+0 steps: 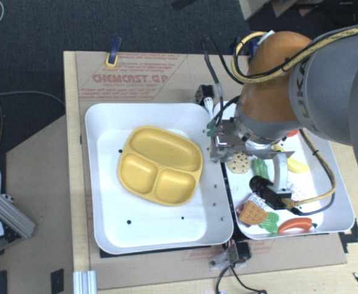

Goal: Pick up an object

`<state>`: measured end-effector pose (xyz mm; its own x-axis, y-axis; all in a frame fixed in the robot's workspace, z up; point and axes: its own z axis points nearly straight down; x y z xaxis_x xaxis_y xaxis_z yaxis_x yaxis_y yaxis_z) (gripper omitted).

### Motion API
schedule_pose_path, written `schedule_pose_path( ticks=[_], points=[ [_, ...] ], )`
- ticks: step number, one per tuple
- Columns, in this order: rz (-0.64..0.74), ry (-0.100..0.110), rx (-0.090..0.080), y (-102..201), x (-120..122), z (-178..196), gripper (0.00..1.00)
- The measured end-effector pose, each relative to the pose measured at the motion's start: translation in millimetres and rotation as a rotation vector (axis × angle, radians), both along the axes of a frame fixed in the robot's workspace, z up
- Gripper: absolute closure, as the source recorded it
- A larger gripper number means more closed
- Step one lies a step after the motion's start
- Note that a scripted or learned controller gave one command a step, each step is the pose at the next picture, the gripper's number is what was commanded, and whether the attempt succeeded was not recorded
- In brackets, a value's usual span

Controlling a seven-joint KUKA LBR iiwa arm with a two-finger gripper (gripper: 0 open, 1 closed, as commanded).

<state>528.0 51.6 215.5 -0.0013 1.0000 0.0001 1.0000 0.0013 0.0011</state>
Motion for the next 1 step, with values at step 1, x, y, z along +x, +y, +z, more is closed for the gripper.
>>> schedule_pose_path(
  ticks=[1],
  points=[
    [-0.001, 0.003, 0.001, 1.1, -12.2, 7.8, 1.0]
  ],
)
